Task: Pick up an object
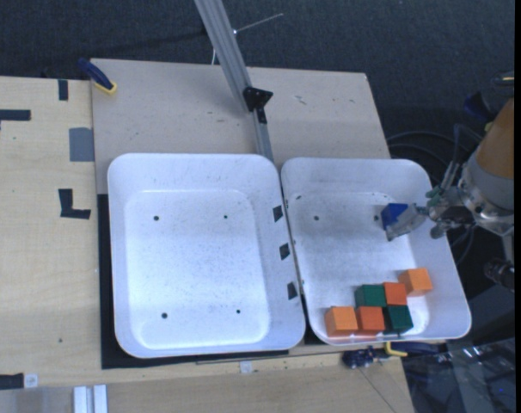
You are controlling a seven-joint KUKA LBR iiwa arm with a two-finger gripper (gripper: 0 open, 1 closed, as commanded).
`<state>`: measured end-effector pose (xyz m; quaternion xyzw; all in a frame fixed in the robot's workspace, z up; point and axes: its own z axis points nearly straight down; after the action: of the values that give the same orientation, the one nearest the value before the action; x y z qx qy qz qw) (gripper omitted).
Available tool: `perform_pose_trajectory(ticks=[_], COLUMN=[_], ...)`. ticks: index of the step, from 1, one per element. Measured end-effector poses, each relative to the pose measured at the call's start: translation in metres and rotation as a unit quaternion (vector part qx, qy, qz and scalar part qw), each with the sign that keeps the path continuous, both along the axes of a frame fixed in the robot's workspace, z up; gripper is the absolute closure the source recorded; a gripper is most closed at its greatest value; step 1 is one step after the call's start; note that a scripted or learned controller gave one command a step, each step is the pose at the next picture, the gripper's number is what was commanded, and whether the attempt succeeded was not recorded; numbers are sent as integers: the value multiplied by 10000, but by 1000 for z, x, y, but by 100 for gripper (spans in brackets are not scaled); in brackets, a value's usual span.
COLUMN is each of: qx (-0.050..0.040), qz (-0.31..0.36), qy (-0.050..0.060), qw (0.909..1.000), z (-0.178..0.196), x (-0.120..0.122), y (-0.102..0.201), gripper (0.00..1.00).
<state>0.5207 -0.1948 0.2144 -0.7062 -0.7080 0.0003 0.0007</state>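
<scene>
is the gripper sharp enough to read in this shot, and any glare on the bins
In the camera view the gripper is small and soft-edged, so its fingers are hard to read; a blue object sits against it. The right bin and left bin are evenly lit, grey speckling visible, no strong glare. The blocks look slightly blurred.

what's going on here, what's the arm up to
A grey robot arm reaches in from the right over the right-hand bin. Its gripper is low by a blue block near the bin's far right side; whether the block is actually gripped cannot be told. A cluster of orange and green blocks sits in the near right corner of that bin. The left-hand bin lies alongside.
</scene>
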Motion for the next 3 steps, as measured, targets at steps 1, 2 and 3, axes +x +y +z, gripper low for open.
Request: perform_pose_trajectory(ticks=[1,2,3], qx=[0,6,4], qz=[0,-3,0], qy=[1,30,31], qw=[10000,10000,10000], z=[0,-57,-116], x=[0,2,9], y=[0,10,15], gripper=[0,0,0])
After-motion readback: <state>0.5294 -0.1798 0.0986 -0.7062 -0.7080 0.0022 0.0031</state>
